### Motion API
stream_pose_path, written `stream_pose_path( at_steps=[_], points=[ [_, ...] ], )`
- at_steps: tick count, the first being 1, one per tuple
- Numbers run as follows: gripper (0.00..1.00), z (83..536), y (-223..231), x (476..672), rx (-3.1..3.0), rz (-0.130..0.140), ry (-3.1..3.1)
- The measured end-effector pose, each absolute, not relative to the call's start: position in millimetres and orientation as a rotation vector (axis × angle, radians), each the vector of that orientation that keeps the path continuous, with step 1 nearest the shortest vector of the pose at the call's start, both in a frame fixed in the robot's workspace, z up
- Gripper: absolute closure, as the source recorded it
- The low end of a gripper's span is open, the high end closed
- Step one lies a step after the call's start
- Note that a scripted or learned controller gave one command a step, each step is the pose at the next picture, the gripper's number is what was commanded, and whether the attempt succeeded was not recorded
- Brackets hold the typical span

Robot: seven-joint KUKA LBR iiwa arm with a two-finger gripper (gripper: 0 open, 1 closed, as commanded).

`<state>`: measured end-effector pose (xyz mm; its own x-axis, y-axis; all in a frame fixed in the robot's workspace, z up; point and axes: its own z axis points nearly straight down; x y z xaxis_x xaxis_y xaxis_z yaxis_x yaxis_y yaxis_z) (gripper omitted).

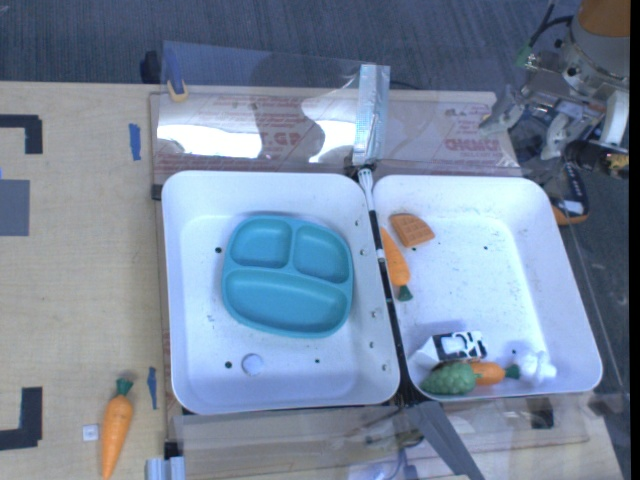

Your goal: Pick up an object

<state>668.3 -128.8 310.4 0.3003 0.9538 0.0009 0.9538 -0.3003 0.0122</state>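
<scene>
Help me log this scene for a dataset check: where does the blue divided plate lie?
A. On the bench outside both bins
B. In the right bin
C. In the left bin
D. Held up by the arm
C: the blue divided plate lies flat on the floor of the left bin, while the right bin holds the small toys and the arm is up at the far right corner.

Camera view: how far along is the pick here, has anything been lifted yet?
Nothing looks picked. The grey arm's gripper sits beyond the right white bin's far corner, above no object. In that bin lie the orange toy carrot, the tan wedge-shaped piece and a cluster with the green leafy toy at its near edge. The blue divided plate rests in the left white bin. Approach, grasp and lift all remain.
</scene>
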Motion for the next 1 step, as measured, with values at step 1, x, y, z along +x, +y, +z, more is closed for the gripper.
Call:
stream_pose_path(
  at_steps=[1],
  points=[
    [0.00,181.5,-87.1,665.6,2.011,-0.006,2.422]
  ],
)
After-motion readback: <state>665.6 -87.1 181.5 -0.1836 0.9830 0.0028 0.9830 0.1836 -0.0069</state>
